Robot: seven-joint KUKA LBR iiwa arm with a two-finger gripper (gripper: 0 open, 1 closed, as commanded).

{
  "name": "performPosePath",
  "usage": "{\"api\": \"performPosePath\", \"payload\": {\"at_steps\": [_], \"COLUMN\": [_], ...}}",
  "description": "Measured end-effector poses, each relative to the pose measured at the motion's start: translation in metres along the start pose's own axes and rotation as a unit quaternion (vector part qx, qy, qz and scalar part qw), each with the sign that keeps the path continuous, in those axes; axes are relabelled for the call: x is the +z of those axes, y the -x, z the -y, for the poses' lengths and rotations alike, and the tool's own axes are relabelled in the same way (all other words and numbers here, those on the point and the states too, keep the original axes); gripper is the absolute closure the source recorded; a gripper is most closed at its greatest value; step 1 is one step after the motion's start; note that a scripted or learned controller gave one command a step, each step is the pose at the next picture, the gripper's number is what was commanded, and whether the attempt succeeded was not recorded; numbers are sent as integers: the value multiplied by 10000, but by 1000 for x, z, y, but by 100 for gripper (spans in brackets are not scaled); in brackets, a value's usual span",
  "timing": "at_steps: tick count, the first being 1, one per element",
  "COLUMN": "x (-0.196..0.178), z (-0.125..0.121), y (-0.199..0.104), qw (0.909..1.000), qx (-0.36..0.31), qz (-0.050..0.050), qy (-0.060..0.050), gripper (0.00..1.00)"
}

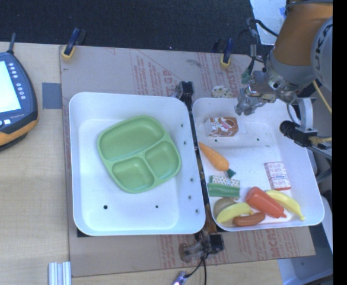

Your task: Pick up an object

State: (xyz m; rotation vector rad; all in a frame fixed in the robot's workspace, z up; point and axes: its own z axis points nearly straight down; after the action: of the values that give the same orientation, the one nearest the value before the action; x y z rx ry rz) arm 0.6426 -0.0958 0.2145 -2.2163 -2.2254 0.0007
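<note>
- Camera view: the tool (245,107) is hanging over the far end of the right bin (315,186), just above and right of a small red-and-white packet (222,126); I cannot tell its state.
- A carrot (213,157), two bananas (236,211), a red pepper (264,201) and a sausage (248,219) are lying toward that bin's near end.
- A green divided plate (139,153) is sitting in the left bin (87,212) on the counter (25,200).

Toys are crowding the right bin's (315,189) near end; bare floor is lying open mid-bin (253,150) behind the carrot (213,157), beside the packet (222,126).
</note>
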Motion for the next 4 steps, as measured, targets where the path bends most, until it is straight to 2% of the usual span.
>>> {"api": "performPosePath", "payload": {"at_steps": [1, 2, 3, 4], "x": [1, 48, 106, 95], "z": [0, -13, -17, -18], "y": [0, 7, 69, 69], "qw": [10000, 10000, 10000, 10000], "qx": [-1, -2, -1, -20], "qz": [0, 7, -3, -12], "qy": [-7, -23, 42, 48], "gripper": [0, 0, 0, 100]}}
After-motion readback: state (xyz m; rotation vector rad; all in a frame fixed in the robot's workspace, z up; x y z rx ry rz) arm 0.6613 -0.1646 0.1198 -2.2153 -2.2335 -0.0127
